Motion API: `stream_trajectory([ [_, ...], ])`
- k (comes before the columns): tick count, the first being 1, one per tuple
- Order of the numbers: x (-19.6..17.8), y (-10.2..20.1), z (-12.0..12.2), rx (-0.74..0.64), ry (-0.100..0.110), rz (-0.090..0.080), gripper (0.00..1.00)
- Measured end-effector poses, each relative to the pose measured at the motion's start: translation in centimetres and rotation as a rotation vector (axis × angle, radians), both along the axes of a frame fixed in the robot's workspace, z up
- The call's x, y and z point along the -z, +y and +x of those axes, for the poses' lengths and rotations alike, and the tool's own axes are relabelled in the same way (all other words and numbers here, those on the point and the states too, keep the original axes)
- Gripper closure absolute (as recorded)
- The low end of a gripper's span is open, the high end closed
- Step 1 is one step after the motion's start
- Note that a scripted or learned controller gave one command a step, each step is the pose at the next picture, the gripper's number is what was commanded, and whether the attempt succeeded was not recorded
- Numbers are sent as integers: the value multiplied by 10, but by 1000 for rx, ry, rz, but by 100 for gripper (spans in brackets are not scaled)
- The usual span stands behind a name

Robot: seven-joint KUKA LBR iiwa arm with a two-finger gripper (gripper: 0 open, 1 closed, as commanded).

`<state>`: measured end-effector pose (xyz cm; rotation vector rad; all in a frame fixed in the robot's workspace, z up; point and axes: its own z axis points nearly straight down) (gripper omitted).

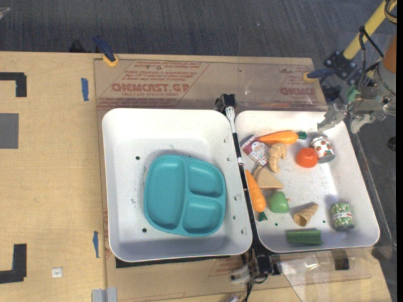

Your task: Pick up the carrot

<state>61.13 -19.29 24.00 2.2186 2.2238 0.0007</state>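
Two orange carrots lie in the right bin (365,194). One carrot (278,137) with a green tip lies crosswise near the bin's back. The other carrot (255,192) lies lengthwise against the bin's left wall. My gripper (340,123) hangs over the bin's back right corner, to the right of the first carrot and just above a red and white ball (322,146). It is open, with nothing between its fingers.
The right bin also holds a red tomato (307,157), a packet (254,147), a bread piece (276,158), a green fruit (278,201), a cone (305,213), a cucumber (303,235) and a can (342,214). A teal divided plate (186,194) lies in the left bin (119,168).
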Motion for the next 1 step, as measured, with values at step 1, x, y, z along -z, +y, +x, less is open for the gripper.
stream_trajectory([
  [1,109,20,14,168,-21,-3,0],
])
